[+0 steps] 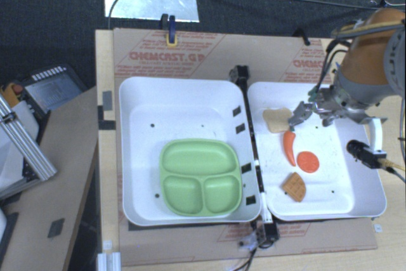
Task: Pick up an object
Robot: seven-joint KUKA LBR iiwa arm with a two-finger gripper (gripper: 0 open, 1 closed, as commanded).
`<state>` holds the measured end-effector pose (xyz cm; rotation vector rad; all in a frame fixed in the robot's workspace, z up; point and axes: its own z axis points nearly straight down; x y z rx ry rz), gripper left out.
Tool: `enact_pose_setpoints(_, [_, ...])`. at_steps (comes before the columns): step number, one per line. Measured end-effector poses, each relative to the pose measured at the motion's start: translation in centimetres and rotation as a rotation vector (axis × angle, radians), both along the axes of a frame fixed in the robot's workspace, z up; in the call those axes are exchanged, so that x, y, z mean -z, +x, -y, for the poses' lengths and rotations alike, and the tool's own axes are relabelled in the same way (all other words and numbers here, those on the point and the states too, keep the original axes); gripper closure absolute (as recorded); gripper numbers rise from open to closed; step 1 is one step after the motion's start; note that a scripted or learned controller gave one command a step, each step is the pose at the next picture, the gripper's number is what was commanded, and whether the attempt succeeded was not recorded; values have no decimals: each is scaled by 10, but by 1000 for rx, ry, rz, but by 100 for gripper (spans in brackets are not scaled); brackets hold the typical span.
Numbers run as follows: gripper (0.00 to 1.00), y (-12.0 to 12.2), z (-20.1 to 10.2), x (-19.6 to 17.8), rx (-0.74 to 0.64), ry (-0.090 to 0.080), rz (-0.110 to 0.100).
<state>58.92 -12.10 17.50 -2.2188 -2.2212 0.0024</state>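
From my screen, the arm (374,57) comes in from the right and hangs over the back half of the right-hand bin (365,203). The pincer (312,116) looks open to me: one finger (298,115) slants down toward the left and the other sits apart to its right, with nothing between them. It is carrying nothing.

All the small items lie on the floor of that right bin. A flat tan slice (276,120) lies near the back, just beside the left finger. The orange carrot (289,147) lies lengthwise in front of it, its upper end close under that finger; I cannot tell whether they touch. Just right of the carrot's lower end is an orange-red round disc (308,162), and in front of both, slightly apart, a brown square cracker-like piece (294,187).

The left-hand bin (136,136) holds a pale green divided plate (200,176) with three compartments, toward the front. A row of black clips (242,129) runs along the seam where the two bins meet. Both bins rest on a cardboard sheet (209,54) with red print, laid on the worktop (70,200), and a yellow and blue clamp (170,32) grips the sheet's far edge.
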Motion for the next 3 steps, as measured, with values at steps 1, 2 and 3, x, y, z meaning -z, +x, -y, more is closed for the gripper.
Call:
enact_pose_setpoints(1, [0, -6, -3, 62, 0, 1, -2])
enact_pose_setpoints(2, [100, -3, -2, 47, -1, -1, 6])
enact_pose_setpoints(3, [100, -4, 0, -17, -2, -2, 11])
